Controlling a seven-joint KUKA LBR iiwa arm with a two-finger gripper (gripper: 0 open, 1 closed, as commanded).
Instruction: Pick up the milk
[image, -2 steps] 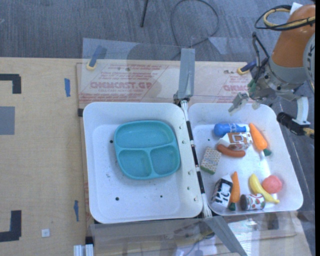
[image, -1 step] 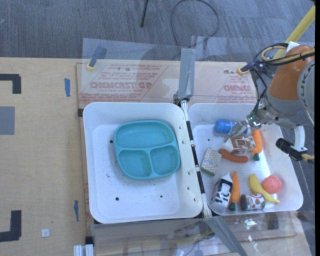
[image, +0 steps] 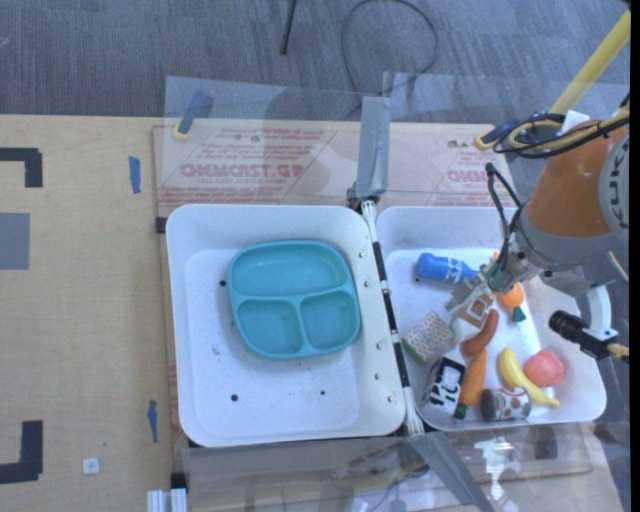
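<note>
The milk (image: 447, 384) is a small white carton with black patches, lying in the front left corner of the right bin (image: 590, 405). My gripper (image: 478, 293) hangs low over the middle of that bin, just right of a blue bottle (image: 443, 267) and above a brown sausage (image: 479, 334). It is well behind the milk and apart from it. The grey and orange arm (image: 570, 205) reaches in from the right and hides part of the bin's back right.
Around the milk lie a carrot (image: 472, 378), a tan waffle-like piece (image: 428, 335), a small can (image: 505, 403), a banana (image: 520, 375) and a pink fruit (image: 545, 367). An orange piece (image: 511, 295) sits by the gripper. The left bin (image: 200, 300) holds a teal divided plate (image: 293, 298).
</note>
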